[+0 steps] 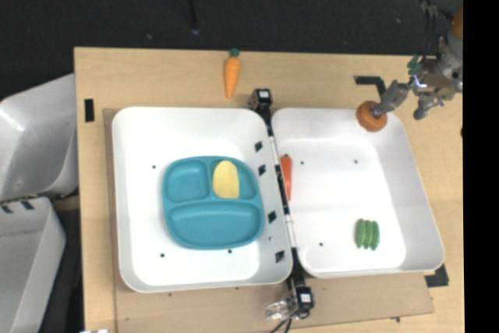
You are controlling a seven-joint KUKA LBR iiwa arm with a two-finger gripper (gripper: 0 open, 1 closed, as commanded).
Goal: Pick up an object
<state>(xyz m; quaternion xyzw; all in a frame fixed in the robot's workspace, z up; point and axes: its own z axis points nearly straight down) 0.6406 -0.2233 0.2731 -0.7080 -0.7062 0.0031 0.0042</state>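
My gripper [407, 102] hangs over the far right corner of the right bin [390, 168], reaching in from the right edge. Its two fingers stand apart, so it looks open, with nothing between them. A round orange-brown object [372, 118] rests at the bin's far rim, just beyond the left fingertip [388, 99]. A green ribbed object [367, 234] lies near the bin's front right. A slim red-orange object [286, 175] lies along the bin's left wall.
The left bin [140, 246] holds a blue divided plate [199, 226] with a yellow object [226, 179] in its upper right compartment. A carrot [231, 74] lies on the bench behind the left bin. A small black bracket [366, 80] stands behind the right bin.
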